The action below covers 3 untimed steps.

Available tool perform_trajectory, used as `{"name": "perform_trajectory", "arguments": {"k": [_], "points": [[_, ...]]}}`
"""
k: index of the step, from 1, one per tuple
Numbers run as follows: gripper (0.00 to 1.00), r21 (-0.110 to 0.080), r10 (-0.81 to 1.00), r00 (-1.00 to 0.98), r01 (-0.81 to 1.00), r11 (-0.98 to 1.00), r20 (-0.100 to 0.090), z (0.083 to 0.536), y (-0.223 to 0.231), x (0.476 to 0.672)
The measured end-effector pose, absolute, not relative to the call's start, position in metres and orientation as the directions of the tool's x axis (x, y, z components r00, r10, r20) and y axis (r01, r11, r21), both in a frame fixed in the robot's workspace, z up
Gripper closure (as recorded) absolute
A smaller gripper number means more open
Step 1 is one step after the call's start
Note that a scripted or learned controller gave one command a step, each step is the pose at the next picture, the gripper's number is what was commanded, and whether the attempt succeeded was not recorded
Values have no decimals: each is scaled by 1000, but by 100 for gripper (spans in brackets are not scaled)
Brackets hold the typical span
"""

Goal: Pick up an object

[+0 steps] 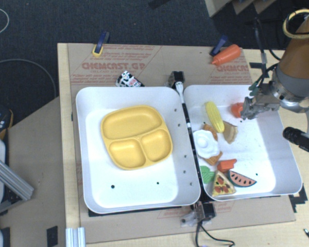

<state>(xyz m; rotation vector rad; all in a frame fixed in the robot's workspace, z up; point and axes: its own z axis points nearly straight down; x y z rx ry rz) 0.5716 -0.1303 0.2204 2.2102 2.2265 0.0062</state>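
Camera view: brown bench board (144, 60) bearing white bins (92, 153), dark floor (67, 9) around.

**Hand low over the right bin**

At the frame's right the hand (249, 110) hangs in the right bin (278, 158), beside a red piece (237, 109); corn cob (214, 116), fried egg (204, 142), watermelon slice (242, 179) and pizza slice (222, 184) lie lower left; a yellow divided plate (136, 136) sits in the left bin (92, 153).

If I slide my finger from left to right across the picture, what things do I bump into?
Yellow divided plate in the left bin → white fried egg toy → corn cob → watermelon slice → gripper above a small red toy.
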Motion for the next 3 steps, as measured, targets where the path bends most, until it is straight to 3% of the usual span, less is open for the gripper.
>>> {"name": "perform_trajectory", "arguments": {"k": [2,3], "points": [[100,5,1000,-5,1000,5,0,215,-61,635],[100,5,1000,-1,1000,1,-1,236,-70,632]]}}
